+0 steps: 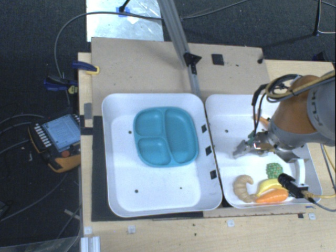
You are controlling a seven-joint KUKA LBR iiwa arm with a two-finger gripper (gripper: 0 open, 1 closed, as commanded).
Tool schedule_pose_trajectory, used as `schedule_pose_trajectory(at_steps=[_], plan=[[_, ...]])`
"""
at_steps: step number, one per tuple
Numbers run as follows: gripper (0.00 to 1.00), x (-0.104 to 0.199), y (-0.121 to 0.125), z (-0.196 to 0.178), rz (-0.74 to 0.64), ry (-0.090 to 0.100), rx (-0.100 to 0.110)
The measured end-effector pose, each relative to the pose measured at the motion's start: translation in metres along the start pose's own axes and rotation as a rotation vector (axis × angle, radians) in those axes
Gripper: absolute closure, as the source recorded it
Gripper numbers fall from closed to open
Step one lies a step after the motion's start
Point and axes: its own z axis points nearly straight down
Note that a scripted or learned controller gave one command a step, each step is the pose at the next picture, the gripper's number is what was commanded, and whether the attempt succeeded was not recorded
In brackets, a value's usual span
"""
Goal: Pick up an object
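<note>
The right bin (226,114) holds a tan curled piece (243,187), a yellow banana-like piece (266,185), an orange carrot-like piece (273,196) and a small green piece (273,169), all grouped near its front right corner. My gripper (244,149) hangs low over the middle of that bin, pointing left, above and a little left of the group. Its grey fingers (241,150) appear spread, with nothing between them. The arm's orange band (294,114) sits behind it on the right.
The left bin (118,156) carries a blue three-compartment plate (166,136). A slanted metal pole (178,35) crosses the brown board behind the bins. Cables, a clamp and a handheld device (56,138) lie on the dark floor at the left.
</note>
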Motion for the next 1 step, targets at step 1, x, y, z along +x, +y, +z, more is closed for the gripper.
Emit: schedule_pose_trajectory(at_steps=[1], plan=[[1.0, -0.0004, 0.0024, -0.0129, -0.001, -0.002, -0.008]])
